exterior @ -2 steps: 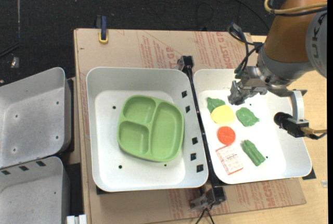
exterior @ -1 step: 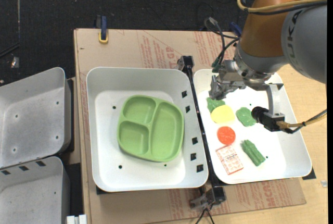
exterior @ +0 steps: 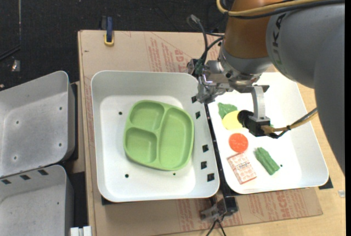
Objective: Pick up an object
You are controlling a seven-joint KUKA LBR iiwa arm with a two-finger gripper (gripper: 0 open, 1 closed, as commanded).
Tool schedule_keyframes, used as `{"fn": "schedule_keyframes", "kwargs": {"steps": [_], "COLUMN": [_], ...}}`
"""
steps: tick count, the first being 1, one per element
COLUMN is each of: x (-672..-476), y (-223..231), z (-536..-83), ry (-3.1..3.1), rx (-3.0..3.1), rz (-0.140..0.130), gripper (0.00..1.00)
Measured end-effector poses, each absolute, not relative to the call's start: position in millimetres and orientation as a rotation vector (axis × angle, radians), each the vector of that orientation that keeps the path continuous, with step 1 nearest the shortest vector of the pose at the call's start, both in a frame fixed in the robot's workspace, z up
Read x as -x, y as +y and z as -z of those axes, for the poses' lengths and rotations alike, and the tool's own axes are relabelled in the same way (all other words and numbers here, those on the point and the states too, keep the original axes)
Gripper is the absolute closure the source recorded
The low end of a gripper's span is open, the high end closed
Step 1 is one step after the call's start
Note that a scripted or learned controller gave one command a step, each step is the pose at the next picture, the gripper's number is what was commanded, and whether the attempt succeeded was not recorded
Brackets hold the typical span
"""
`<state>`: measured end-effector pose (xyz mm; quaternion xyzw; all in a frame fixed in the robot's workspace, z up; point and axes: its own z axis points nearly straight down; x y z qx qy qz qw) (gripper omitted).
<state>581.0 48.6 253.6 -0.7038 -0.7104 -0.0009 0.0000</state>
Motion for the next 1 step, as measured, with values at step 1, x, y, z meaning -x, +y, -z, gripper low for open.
{"fn": "schedule_keyframes", "kwargs": {"steps": [1], "x": [-593.4], "y": [97.6], "z": [-234.4], "ry": [-2.230], "rx": [2.213], "rz": [0.001], "gripper": [1.00]}}
